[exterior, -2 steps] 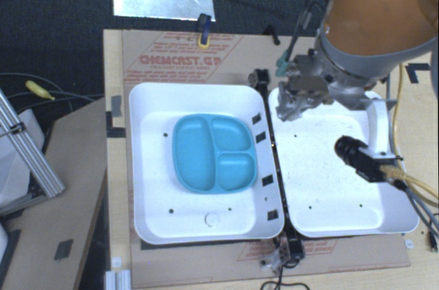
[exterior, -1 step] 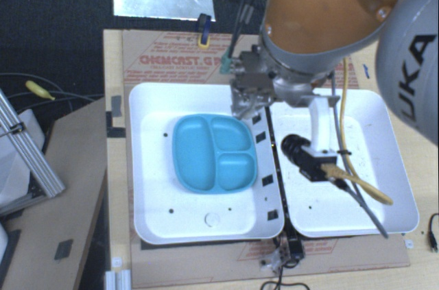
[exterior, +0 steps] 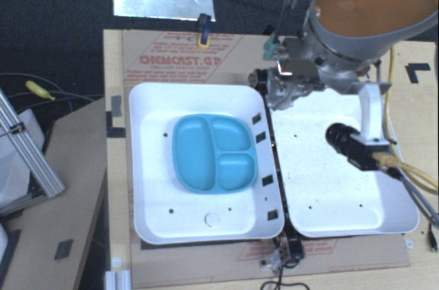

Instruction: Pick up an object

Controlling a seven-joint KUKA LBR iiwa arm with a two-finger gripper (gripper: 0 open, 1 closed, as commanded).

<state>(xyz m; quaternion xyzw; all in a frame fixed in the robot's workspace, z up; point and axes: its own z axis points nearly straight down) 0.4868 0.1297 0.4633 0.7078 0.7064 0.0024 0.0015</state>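
Plate (exterior: 213, 153), blue, three compartments

A blue divided plate (exterior: 212, 153) lies in the left bin (exterior: 147, 213), tool (exterior: 278, 91) above the bins' divide

Blue divided plate (exterior: 212, 153), three compartments, lying flat, upright, mid left bin (exterior: 147, 145).
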